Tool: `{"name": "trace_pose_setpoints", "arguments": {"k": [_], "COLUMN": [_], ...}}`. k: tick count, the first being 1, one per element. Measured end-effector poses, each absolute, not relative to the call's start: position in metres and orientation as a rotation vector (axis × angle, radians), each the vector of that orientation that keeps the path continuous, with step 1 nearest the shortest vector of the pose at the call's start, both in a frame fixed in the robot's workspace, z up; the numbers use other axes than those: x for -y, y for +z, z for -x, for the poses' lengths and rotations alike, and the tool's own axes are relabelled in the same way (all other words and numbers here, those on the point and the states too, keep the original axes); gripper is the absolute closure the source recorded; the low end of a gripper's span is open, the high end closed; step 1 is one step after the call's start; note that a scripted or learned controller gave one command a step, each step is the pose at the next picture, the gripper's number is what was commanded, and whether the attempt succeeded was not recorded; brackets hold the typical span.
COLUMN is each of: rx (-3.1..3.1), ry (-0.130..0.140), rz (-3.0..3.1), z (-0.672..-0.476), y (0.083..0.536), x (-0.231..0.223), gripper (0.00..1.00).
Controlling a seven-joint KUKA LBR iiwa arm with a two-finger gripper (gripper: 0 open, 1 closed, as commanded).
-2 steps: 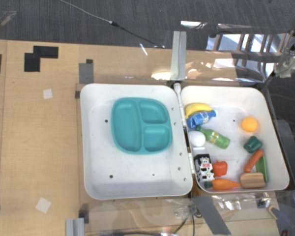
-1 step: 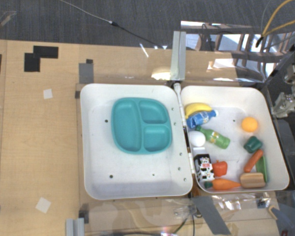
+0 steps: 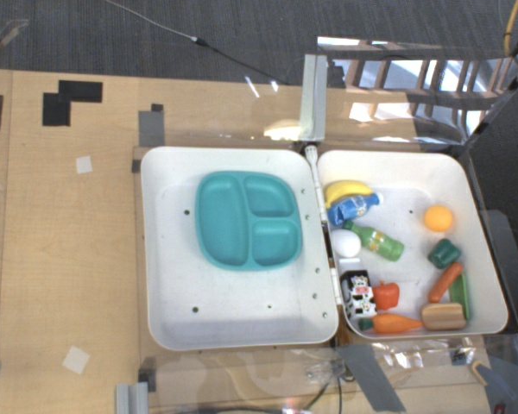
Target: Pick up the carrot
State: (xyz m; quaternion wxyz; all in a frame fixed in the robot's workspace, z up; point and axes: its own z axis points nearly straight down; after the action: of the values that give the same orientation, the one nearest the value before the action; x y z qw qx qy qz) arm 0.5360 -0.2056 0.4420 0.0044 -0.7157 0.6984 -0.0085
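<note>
Carrot point(image 3: 397, 323) lying along front edge of right bin point(image 3: 414, 166), touching cow-print carton point(image 3: 356, 294) and bread piece point(image 3: 443, 316). Teal tray point(image 3: 247, 220) sitting in left bin point(image 3: 168, 257). Tool state: cannot tell.

The right bin point(image 3: 466, 179) is crowded along its left wall and front edge — banana point(image 3: 347, 190), blue packet point(image 3: 354, 207), green bottle point(image 3: 375, 241), white egg point(image 3: 346, 245) and cow-print carton point(image 3: 357, 292) pack the left side. The carrot point(image 3: 397, 323) lies at the front wall, hemmed between the carton and a bread roll point(image 3: 443, 316) — open floor remains mid-bin and toward the back.
</note>
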Motion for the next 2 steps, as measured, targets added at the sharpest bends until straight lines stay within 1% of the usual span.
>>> {"name": "trace_pose_setpoints", "arguments": {"k": [1,2], "rx": [-1.791,-1.557], "ry": [0.001,-0.017], "rz": [2.578,2.723], "z": [-0.488,-0.540], "y": [0.300,0.385], "x": [0.201,0.198], "gripper": [1.00,1.00]}}
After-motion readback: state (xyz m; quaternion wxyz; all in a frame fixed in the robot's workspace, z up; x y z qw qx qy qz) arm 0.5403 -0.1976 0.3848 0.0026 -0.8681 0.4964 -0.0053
